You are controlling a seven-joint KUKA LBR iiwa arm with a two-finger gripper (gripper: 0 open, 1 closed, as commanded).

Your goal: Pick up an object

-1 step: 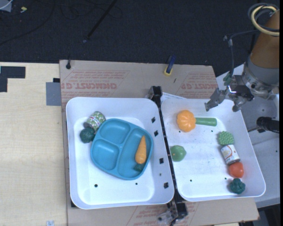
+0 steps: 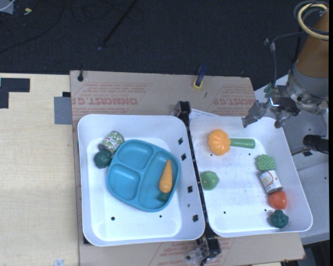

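Hand (image 2: 265, 114) apparently empty above bin (image 2: 299, 182).

Two white bins (image 2: 130, 229) (image 2: 297, 218) are lying side by side, together holding one blue divided plate (image 2: 134, 176), one toy carrot (image 2: 166, 175), one orange pumpkin (image 2: 218, 142), one small bottle (image 2: 271, 182), and one tomato (image 2: 277, 200).

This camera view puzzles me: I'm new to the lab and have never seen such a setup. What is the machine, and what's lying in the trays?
One camera looks down on a bench at a slant. The grey-and-orange robot arm reaches in from the right, and its end effector hangs over the right bin's upper edge, holding nothing. That bin has an orange toy pumpkin, a green pear, a small bottle and other toy food. The left bin holds a blue divided plate with a carrot on it.
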